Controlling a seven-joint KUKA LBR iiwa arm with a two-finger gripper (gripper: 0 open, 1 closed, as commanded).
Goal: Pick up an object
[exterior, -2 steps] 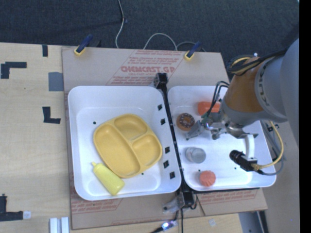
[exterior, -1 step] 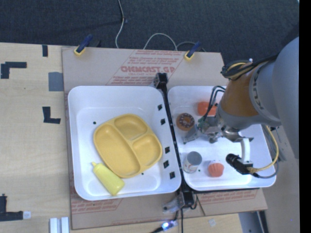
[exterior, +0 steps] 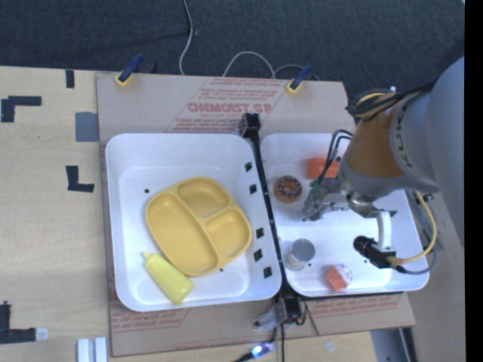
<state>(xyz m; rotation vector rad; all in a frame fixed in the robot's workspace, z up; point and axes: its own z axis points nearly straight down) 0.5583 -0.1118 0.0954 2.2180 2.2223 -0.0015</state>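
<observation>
Pick not yet done: gripper (exterior: 313, 208) low in right bin (exterior: 400, 277), just right of the doughnut (exterior: 287, 188), nothing visibly between its tips; spread or pressed together, cannot tell. Left to do: close on the doughnut, lift clear.

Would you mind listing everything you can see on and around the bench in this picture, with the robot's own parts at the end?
bins: 2, white, side by side on the cardboard sheet
divided plate: 1, yellow, middle of the left bin
squeeze bottle: 1, yellow, lying at the left bin's near-left corner, beside the plate
doughnut: 1, brown, right bin, close to the divider
orange block: 1, orange, right bin's far part, partly behind the arm
small can: 1, grey, right bin's near part, by the divider
orange-and-white piece: 1, right bin's near edge
clamps: 2, blue and yellow, on the cardboard's far edge
cardboard sheet: 1, tan, under the bins
arm: 1, grey with orange band, over the right bin
hand: 1, dark, low over the right bin's middle
</observation>
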